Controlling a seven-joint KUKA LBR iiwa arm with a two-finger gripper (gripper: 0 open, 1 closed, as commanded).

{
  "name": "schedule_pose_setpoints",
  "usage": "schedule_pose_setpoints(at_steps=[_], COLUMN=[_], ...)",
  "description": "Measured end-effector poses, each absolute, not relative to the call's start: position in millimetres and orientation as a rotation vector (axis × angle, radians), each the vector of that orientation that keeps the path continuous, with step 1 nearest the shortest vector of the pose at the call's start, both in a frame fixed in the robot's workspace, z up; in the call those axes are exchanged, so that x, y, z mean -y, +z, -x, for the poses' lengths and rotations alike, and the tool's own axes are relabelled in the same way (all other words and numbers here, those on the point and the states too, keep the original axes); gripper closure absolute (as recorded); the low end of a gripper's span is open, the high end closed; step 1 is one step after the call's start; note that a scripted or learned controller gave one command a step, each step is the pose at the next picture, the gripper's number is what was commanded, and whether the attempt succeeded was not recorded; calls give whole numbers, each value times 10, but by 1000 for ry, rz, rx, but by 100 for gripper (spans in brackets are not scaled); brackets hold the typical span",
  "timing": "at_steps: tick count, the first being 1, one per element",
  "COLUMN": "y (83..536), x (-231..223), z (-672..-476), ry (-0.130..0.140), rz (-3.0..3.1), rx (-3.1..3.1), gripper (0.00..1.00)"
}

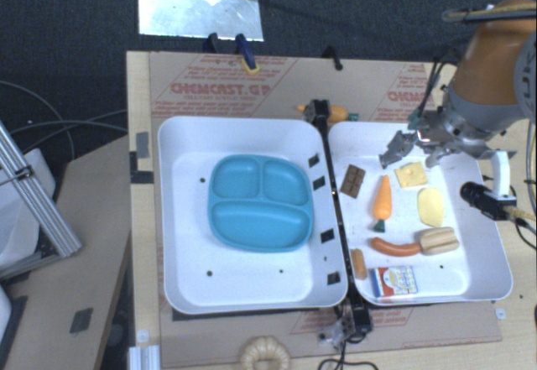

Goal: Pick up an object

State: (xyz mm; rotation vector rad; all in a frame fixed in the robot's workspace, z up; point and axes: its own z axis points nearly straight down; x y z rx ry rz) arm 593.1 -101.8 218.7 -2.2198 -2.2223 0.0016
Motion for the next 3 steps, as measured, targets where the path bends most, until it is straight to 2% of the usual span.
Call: schedule_pose_setpoints(at_steps=[1,2,3], y=[1767,1147,835], x=[1016,982,978], z=[-5911,-5870,-5875], ry=[2,3,0], rz=[2219,2218,2220], rx=[2222,2221,2223], gripper=[0,0,0])
